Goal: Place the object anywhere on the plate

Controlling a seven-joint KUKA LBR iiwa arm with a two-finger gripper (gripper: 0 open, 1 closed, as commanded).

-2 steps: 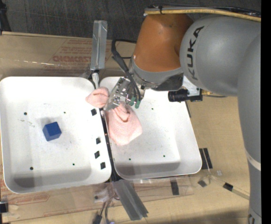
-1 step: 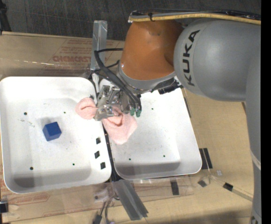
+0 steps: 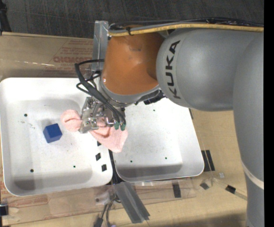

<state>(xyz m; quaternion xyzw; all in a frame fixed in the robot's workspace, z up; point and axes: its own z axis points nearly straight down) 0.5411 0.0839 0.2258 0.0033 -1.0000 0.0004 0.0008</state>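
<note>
a blue cube [image 3: 53, 133] lies in the left white bin [image 3: 14, 174], on brown cardboard [image 3: 38, 53].

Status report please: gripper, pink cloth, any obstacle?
Gripper over pink cloth, at the divide between bins. Grasp unconfirmed. Blue cube apart, left bin.

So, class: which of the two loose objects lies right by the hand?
The pink cloth, draped across the bins' shared edge under the hand; the blue cube sits apart, further left.

Claw [image 3: 97, 121] over pink cloth [image 3: 109, 135] straddling both white bins [image 3: 14, 141], blue cube [image 3: 52, 132] in left bin
</note>
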